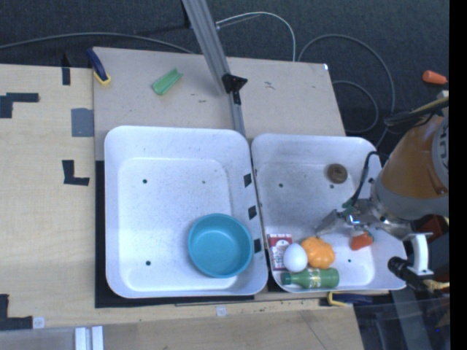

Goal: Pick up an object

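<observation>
The right bin (pixel 306 152) holds an orange fruit-like object (pixel 319 252), a white egg-shaped ball (pixel 295 257), a green bottle (pixel 314 278) lying on its side, a small red and white box (pixel 279 248), a small red piece (pixel 360 241) and a brown disc (pixel 336 172). My gripper (pixel 349 222) hangs low over the right half of this bin, just up and right of the orange object and beside the red piece. Nothing shows clearly in its grasp. The orange-banded arm (pixel 416 173) hides the bin's right wall.
A blue bowl (pixel 219 245) sits in the near right corner of the left bin (pixel 146 152). On the board behind the bins lie a green block (pixel 166 82) and a blue and yellow clamp (pixel 98 67). A slanted metal pole (pixel 211 42) rises between the bins.
</observation>
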You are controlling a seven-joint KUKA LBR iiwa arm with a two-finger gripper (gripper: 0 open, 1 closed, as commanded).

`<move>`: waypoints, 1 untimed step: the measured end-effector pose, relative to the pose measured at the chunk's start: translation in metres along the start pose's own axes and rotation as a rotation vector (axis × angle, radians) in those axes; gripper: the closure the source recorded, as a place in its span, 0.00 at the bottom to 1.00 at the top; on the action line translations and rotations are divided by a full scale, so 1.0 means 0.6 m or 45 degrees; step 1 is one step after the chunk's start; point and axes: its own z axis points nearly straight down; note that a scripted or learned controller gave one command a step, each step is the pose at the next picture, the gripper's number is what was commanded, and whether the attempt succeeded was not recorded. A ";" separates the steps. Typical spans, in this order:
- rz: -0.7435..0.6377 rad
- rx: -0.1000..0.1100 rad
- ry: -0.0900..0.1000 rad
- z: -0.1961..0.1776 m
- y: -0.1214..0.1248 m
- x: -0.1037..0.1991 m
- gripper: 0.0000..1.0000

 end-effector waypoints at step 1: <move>-0.002 -0.004 -0.001 -0.022 0.001 0.000 1.00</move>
